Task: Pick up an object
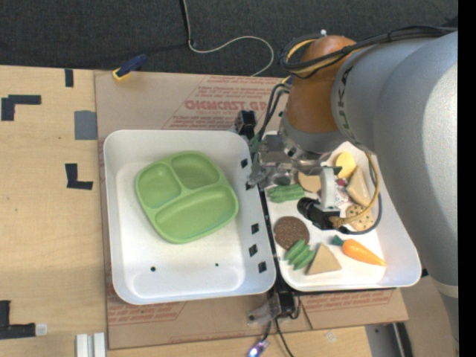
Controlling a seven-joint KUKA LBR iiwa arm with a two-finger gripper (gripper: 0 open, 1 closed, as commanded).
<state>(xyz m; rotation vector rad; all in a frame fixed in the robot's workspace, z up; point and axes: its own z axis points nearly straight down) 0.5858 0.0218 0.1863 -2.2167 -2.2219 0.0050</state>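
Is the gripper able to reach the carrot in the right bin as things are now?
Probably yes. The carrot lies uncovered near the bin's front right, apart from the wedge. The gripper is over the same bin, farther back.

Left white bin [119,222]: green three-compartment plastic plate [186,195] takes the upper middle, open floor along the front and left. Right white bin [405,262]: crowded with toy food, grey arm [394,88] overhangs its upper half.
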